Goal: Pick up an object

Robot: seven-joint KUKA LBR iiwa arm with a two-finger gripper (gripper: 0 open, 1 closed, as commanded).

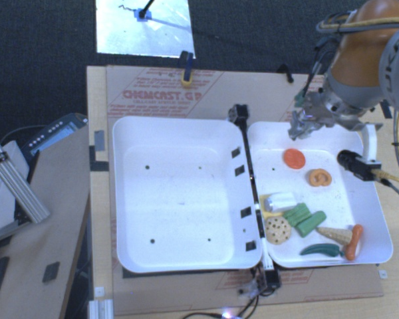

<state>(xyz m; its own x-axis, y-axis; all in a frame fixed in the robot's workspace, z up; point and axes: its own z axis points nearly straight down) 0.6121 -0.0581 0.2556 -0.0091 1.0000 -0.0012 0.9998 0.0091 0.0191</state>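
The robot arm (369, 45) comes in from the upper right of the frame. It is grey, with a big orange part near its top. Its gripper (299, 130) hangs over the top left part of the right bin (379, 238). I cannot tell if the gripper is open or closed, because it is small and blurry. Nothing can be seen held in it.

All the toys sit in the right bin. A flat red-orange disc (294, 158) lies just below the gripper, a little apart from it. To the right of the disc is a tan pretzel (319, 177). Lower down, near the middle wall, is a white block (278, 200) with a bit of yellow beside it. Two green pieces (304, 218) lie just next to the white block, on its lower right. A round cookie (277, 229) with dark dots sits below the white block, near the bin's left side. At the bottom right of the bin are a tan cone (334, 233), an orange carrot (353, 241) and a dark green pepper (321, 249), all close together.

The left bin (179, 191) sits beside the right one, and the two touch along the middle. Both bins rest on a cardboard sheet (159, 92) with red letters
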